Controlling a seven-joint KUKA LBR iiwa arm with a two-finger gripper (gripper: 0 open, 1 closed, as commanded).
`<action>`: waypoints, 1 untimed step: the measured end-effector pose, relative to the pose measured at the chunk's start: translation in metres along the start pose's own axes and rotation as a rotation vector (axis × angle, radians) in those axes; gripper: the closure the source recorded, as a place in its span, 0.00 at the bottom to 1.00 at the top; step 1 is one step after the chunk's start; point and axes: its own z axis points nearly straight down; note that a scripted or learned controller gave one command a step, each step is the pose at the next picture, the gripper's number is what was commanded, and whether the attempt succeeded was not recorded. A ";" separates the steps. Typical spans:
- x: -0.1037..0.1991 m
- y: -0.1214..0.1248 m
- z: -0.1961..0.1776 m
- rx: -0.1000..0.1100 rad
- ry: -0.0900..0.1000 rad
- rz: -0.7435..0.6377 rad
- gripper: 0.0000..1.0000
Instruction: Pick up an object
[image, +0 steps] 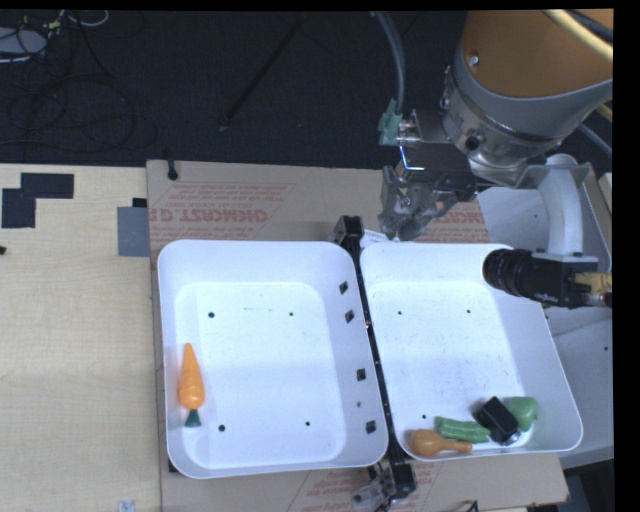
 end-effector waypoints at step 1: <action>-0.062 -0.017 0.000 -0.001 0.000 0.004 1.00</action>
